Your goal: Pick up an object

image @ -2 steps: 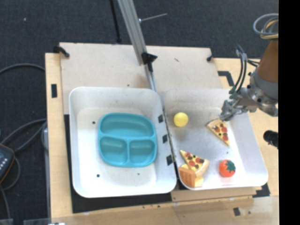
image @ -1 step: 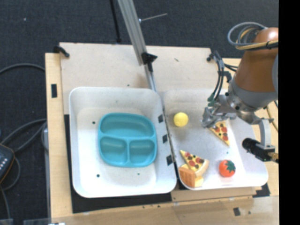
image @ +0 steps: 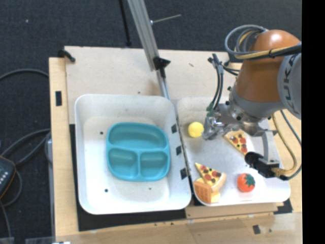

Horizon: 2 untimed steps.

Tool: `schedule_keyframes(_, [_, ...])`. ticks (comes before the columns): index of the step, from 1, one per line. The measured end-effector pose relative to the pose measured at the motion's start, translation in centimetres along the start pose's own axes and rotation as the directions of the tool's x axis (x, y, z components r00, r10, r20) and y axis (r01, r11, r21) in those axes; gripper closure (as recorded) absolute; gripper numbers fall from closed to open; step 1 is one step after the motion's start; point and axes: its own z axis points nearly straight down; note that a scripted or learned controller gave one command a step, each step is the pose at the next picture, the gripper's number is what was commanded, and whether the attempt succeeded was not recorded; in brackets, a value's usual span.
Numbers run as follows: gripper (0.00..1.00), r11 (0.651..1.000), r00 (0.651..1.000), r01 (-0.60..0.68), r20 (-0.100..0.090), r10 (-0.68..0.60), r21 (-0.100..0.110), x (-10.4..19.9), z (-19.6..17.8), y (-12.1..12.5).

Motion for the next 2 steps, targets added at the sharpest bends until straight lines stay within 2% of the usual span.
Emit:
schedule_keyframes(1, [1.0, 1.0, 1.0, 0.0, 0.0, 0.0, 0.003, 5.2, 1.9, -1.1])
schedule_keyframes(2, [1.0, 1.0, 1.0, 0.001, -0.001, -0.001, 0.001, 10.4, 1.6, -1.2])
